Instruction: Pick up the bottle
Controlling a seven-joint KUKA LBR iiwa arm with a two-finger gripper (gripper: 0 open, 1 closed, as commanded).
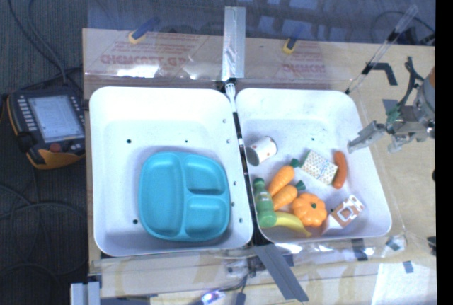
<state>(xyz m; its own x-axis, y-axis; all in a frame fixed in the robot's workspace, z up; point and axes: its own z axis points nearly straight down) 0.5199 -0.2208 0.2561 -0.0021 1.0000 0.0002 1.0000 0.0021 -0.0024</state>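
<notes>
The bottle (264,204) is small and green, and lies in the right bin (304,102) near its front left corner, against the dividing wall. A banana (288,221) and two carrots (284,187) crowd its right side. My gripper (373,145) hangs at the right bin's right rim, far to the right of the bottle and well apart from it. Its fingers (362,136) are spread open with nothing between them.
The right bin also holds a white cup (262,148), a patterned box (320,168), a sausage (340,168), an orange pumpkin (310,208) and a small cube (347,210). A blue divided plate (185,194) lies in the left bin (113,119).
</notes>
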